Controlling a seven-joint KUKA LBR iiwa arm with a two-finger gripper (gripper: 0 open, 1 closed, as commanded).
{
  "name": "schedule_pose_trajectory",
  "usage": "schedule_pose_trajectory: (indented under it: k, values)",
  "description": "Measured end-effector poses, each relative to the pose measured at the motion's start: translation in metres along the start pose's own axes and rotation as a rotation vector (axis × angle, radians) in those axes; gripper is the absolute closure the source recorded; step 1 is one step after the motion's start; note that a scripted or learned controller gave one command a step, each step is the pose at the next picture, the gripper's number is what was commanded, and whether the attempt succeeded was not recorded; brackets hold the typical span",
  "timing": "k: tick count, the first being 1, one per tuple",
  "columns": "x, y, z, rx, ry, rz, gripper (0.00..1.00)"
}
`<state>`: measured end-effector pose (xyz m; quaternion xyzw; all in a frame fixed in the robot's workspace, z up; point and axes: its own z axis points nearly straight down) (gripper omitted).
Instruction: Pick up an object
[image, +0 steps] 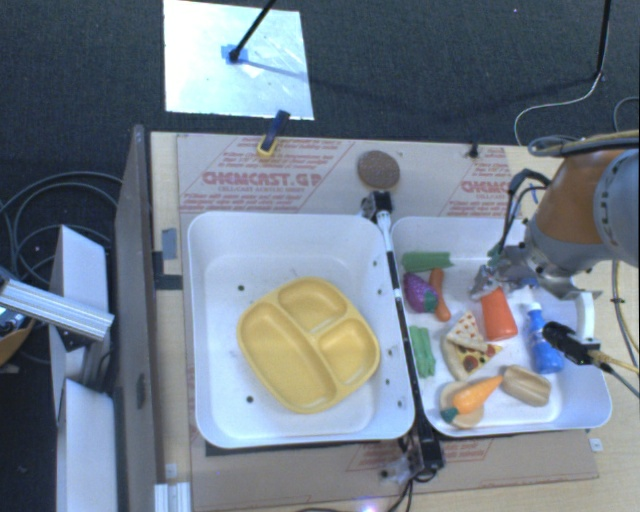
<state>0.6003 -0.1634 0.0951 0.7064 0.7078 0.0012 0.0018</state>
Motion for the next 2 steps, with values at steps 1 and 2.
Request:
schedule_pose_trajectory:
  k: [1, 2]
  values:
    - [0.050, 0.073, -0.023, -0.006, 0.000, -0.008, 1.00]
    - [0.153, 0.071, -0.111, -0.004, 0.003, -0.011, 1.00]
